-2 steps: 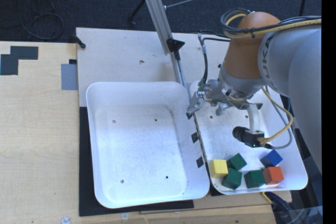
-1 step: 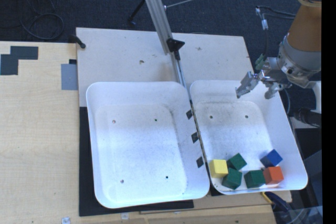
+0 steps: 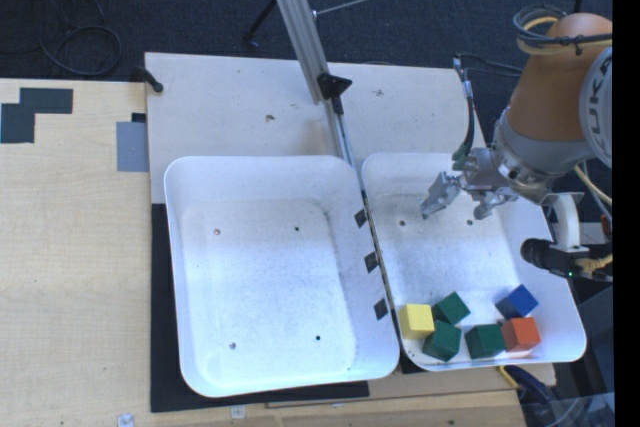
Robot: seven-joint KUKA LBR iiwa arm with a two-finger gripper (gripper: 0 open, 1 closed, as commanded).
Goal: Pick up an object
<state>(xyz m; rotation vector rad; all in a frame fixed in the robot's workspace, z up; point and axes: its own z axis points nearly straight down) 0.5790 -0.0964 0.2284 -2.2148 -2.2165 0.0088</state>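
We find the gripper (image 3: 462, 196) hanging over the far part of the right bin (image 3: 440, 245), fingers spread and released, nothing between them. All blocks crowd that bin's near edge: a yellow block (image 3: 417, 319) at the left, three green blocks (image 3: 452, 307) (image 3: 442, 341) (image 3: 484, 341) beside it, then an orange block (image 3: 521, 333) and a blue block (image 3: 516, 301) toward the right rim. Open floor lies between gripper and blocks. The left bin (image 3: 200, 215) sits alongside, the two rims meeting.
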